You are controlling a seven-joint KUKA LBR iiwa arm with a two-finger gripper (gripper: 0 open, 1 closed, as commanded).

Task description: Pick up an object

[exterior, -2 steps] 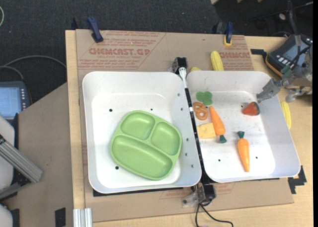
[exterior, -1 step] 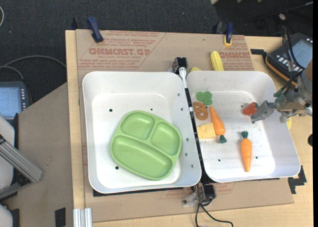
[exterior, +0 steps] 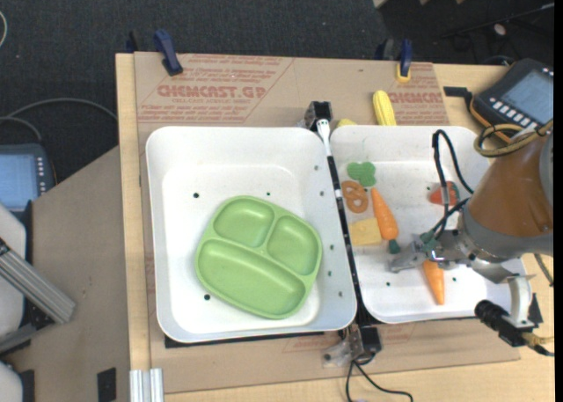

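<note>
The right bin [exterior: 400, 305] holds several toy foods. A green leafy piece [exterior: 361, 171] lies at its upper left, with a brown pretzel [exterior: 354, 197] just below it. An orange carrot [exterior: 383, 215] lies beside a yellow block [exterior: 365, 232]. A red piece [exterior: 442, 193] sits near the black cable. My gripper [exterior: 410, 259] is low over the bin's middle, just right of the yellow block. A second small carrot [exterior: 435, 280] lies directly under the wrist, to the gripper's lower right. I see nothing held.
The left bin [exterior: 167, 215] holds a green divided plate [exterior: 259, 256]. A yellow corn cob [exterior: 383, 108] lies on the bench behind the right bin. A teach pendant [exterior: 519, 97] sits at the far right. Blue clamps [exterior: 167, 51] grip the board's back edge.
</note>
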